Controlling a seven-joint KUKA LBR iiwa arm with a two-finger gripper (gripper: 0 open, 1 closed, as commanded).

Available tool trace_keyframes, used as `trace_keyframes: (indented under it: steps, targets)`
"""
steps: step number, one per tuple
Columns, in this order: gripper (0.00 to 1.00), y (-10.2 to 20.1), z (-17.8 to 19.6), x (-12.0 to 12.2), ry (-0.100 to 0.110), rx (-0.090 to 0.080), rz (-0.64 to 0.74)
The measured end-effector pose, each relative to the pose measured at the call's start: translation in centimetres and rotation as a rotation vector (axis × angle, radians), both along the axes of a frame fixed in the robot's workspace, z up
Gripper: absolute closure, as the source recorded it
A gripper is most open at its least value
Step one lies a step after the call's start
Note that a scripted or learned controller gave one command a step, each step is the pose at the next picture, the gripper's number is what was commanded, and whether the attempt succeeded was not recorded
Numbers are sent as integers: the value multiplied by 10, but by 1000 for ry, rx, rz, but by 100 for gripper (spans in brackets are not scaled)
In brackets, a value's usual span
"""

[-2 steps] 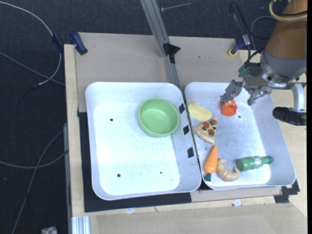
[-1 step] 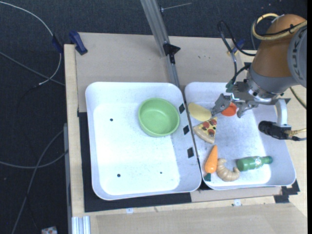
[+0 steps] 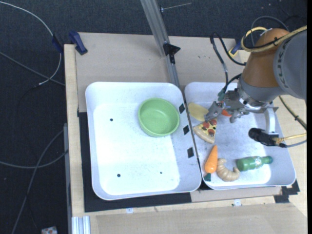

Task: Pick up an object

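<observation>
1. In the camera view, the grey arm [image 3: 292, 62] with its orange band is reaching in from the right and is hanging over the far part of the right bin [image 3: 278, 143].
2. The gripper [image 3: 223, 114] is pointing down over the far left part of this bin. Whether it is spread or closed, I cannot tell from this view.
3. A toy pizza slice [image 3: 205, 131] is lying just near-left of the gripper, close to the left wall of the bin.
4. A pale yellow piece [image 3: 197, 111] is lying just left of the gripper, on the far side of the pizza slice.
5. A toy carrot [image 3: 211, 160] is lying nearer than the pizza slice, with its thin end pointing to the far side.
6. A toy croissant [image 3: 228, 171] is resting just right of the carrot, by the near wall.
7. A green bottle [image 3: 253, 163] is lying on its side just right of the croissant, with its cap pointing right.
8. In the left bin [image 3: 126, 160], a green bowl [image 3: 158, 116] is standing upright in the far right part, well apart from the gripper.
9. Both bins are sitting side by side on the wooden bench [image 3: 122, 57].
</observation>
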State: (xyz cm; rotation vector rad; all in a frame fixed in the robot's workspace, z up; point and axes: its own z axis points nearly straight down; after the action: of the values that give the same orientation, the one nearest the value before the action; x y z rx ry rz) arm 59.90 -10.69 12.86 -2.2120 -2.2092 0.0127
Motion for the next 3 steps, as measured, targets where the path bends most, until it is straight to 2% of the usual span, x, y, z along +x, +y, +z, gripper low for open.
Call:
trace_keyframes:
  steps: [1,2,3]
  targets:
    - [100,1,18,2,-9,1,-1]
    - [100,1,83,10,-24,-4,2]
    - [100,1,99,11,-20,-5,3]
